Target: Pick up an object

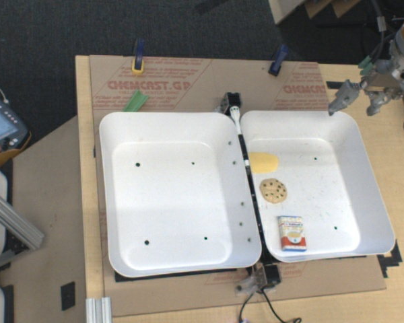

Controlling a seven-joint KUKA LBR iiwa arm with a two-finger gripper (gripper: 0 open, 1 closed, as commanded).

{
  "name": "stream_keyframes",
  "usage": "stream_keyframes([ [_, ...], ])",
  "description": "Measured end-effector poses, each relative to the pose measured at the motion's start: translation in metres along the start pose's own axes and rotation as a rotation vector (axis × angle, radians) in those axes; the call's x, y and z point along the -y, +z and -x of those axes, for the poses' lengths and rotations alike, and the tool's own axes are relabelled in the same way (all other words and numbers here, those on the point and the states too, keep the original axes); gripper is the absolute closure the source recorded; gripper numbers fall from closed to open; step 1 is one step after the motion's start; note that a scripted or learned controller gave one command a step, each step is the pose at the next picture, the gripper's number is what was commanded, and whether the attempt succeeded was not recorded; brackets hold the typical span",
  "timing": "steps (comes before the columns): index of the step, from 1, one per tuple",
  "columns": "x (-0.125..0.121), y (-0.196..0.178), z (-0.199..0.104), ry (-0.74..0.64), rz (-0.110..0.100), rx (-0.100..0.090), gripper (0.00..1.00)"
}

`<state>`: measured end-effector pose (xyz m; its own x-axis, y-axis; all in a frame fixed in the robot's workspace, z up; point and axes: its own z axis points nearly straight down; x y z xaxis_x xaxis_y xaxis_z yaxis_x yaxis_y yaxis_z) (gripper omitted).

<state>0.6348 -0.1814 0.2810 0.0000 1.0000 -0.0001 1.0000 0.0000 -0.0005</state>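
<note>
Carton [292, 233]: small box in right bin [363, 180], near its front edge, long axis front-to-back.
Cookie [273, 191]: just behind it.
Yellow piece [263, 162]: by the divider.
Tool [363, 99]: above bin's back right corner, jaws spread, holding nothing; objects lie forward-left.

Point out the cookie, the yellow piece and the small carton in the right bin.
cookie [273, 191]: camera view, middle of its speckled top.
yellow piece [264, 162]: camera view, centre of its upper surface.
small carton [293, 233]: camera view, middle of its printed face.
</note>
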Motion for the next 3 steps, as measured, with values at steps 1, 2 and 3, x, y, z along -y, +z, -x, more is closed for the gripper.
stream_keyframes([
  [1,0.064,-0.052,-0.032,-0.002,0.001,-0.002,0.0],
  [2,0.122,-0.146,-0.061,-0.003,0.013,0.001,0.0],
  [3,0.117,-0.262,-0.19,-0.016,0.018,-0.003,0.0],
])
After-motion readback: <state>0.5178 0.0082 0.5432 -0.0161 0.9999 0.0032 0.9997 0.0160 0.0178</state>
